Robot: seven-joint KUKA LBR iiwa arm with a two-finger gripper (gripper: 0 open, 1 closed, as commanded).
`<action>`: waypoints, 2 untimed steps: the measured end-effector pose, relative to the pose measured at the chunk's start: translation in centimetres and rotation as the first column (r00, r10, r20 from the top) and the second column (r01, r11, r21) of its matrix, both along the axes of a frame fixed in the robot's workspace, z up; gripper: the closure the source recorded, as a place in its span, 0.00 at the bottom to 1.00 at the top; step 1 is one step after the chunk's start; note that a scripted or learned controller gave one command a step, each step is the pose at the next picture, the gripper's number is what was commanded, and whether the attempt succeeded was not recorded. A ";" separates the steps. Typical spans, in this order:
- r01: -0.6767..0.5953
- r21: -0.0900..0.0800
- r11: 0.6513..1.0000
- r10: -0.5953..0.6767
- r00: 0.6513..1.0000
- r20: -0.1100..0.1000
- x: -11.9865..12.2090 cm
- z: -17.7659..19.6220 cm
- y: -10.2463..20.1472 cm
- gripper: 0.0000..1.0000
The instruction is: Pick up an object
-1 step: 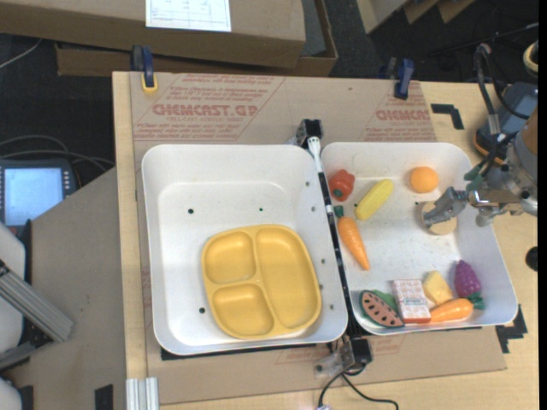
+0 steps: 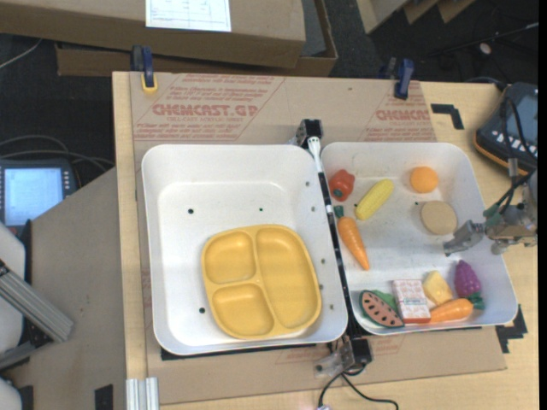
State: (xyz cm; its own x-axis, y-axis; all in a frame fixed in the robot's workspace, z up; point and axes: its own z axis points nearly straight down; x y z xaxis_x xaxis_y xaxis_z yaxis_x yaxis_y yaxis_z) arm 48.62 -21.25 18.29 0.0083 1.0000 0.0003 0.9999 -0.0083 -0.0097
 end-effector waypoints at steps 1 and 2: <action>-0.017 0.001 1.000 0.017 1.000 0.013 11.7 -6.0 4.5 0.00; -0.004 0.001 1.000 0.004 1.000 0.004 6.8 -7.3 -0.1 0.00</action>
